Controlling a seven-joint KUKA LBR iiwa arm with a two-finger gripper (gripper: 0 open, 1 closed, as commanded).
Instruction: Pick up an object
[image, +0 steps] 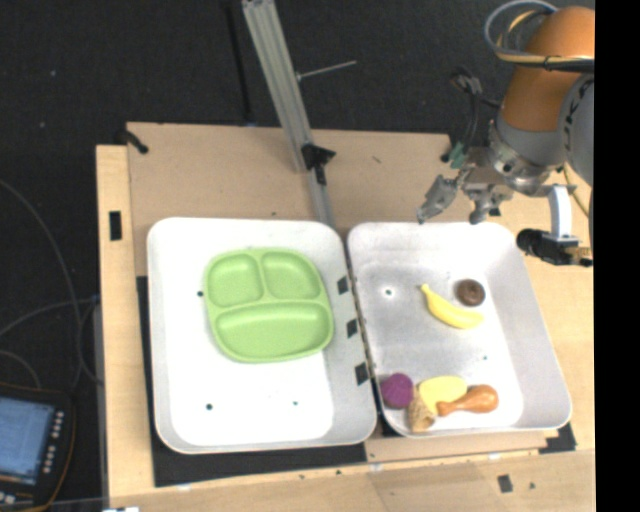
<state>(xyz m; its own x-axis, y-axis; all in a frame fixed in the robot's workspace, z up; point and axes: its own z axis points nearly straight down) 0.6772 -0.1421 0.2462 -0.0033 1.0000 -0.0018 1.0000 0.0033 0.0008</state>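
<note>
Approach, nothing picked yet.
The pincer (460, 205), spread and bare, hovers over the right bin's (520, 400) far rim; next, descend onto the banana (450, 308).

You had two white bins (170, 330), one green divided plate (268, 305), one banana (449, 308), one brown donut (469, 292), one purple item (397, 389), one drumstick (468, 401), one yellow piece (440, 388).
</note>
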